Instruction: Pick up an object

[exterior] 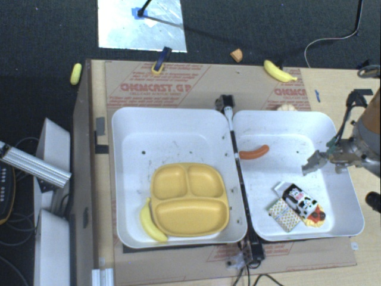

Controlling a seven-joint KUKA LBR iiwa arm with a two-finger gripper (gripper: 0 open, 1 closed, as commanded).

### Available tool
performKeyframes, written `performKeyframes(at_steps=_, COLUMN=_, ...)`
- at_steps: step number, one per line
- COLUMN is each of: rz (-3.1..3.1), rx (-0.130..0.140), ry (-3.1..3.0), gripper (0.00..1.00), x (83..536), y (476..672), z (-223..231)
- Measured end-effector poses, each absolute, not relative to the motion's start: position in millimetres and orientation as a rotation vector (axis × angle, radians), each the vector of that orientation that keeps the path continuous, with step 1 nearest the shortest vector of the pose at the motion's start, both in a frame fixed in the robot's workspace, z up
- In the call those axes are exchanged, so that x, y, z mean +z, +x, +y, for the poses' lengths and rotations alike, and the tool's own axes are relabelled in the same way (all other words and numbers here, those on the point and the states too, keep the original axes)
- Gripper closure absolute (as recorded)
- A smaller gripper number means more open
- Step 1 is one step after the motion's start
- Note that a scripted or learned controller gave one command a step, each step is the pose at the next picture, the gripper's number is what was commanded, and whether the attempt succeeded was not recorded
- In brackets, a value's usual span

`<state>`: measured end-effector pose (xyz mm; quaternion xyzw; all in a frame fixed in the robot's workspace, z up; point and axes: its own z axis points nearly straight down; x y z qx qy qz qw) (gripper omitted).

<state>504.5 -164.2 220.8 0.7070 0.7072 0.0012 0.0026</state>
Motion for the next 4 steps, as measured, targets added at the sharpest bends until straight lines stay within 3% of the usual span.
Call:
performKeyframes(at_steps=1, rz=2.22, rx=0.002, ry=2.218, gripper=0.0, x=252, y=487.3, z=-176)
performKeyframes(at_steps=2, rz=2.225, rx=0.002, ry=2.217, gripper=0.0, x=204, y=487.1, z=-105)
performKeyframes(at_steps=3, rz=2.222, rx=0.003, ry=2.215, gripper=0.0, x=287, y=528.8, z=-148)
performKeyframes(at_steps=4, rz=2.223, rx=0.0, ry=2.22, gripper=0.0, x=174, y=486.4, z=-139)
